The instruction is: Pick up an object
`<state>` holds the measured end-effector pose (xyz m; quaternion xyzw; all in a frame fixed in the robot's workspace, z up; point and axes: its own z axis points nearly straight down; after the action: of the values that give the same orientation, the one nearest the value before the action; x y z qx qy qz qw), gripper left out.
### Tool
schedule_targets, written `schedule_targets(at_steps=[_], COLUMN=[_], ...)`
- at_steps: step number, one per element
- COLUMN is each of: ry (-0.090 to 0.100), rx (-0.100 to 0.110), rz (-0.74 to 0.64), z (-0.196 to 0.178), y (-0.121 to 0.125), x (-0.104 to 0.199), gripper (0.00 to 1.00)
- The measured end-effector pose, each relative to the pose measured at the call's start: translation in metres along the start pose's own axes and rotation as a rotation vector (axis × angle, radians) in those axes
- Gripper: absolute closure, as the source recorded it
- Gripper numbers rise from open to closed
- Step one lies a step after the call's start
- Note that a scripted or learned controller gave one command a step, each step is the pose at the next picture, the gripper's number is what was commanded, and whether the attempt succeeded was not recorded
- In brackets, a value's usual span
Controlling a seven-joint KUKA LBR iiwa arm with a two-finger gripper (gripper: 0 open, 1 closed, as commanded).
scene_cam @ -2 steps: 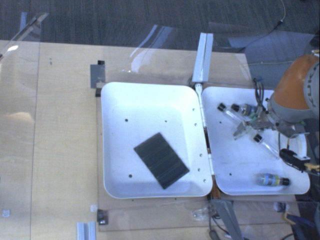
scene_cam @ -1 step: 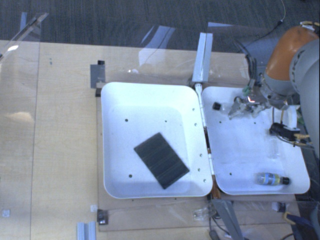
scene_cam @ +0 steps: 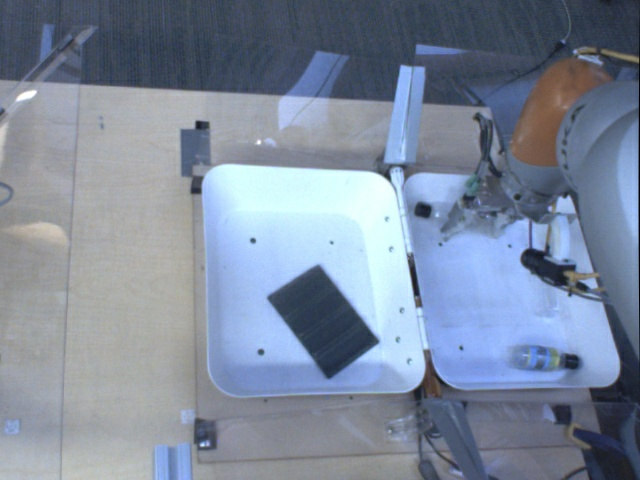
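Where the bench [scene_cam: 100, 268] lies bare on the left, there is only pale wood and a small dark metal bracket [scene_cam: 196, 148] fixed near the far left corner of the left bin [scene_cam: 260, 208]. That bin is a shallow white tray with rounded corners. In it lies one thing, a dark grey slab [scene_cam: 323, 320], flat on the floor and turned at an angle to the walls. It sits towards the near right part of the bin, with its lower corner close to the near wall. A pale metal strip [scene_cam: 405, 118] lies on the bench just beyond the far edge, in line with the place where the two bins meet.

The right bin [scene_cam: 480, 308] stands right against the first. In its far left corner lies a small black piece [scene_cam: 423, 209], too small for me to say what it is. Just to the right of it is the gripper [scene_cam: 472, 213], low over the far part of this bin and near the far wall. It is close to the black piece but apart from it. Whether the gripper is open or closed I cannot tell from here. A bottle [scene_cam: 543, 358] lies on its side well away from it, along the near wall by the near right corner, with its dark cap pointing right. The grey arm [scene_cam: 600, 158] comes in from the right, with its orange band [scene_cam: 545, 113] above the wrist.
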<state>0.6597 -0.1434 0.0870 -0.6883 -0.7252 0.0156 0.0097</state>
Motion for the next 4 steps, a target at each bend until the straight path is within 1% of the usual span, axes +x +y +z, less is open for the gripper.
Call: schedule_targets(at_steps=[1, 2, 3, 4], ry=[-0.004, -0.008, 0.003, -0.007], rx=[-0.017, -0.011, -0.042, -0.043], rz=[-0.008, -0.011, -0.177, -0.665], z=[-0.001, -0.010, -0.071, -0.026], y=[0.006, 0.004, -0.048, -0.047], x=[0.032, 0.030, 0.008, -0.022], gripper=[0.00, 1.00, 1.00, 1.00])
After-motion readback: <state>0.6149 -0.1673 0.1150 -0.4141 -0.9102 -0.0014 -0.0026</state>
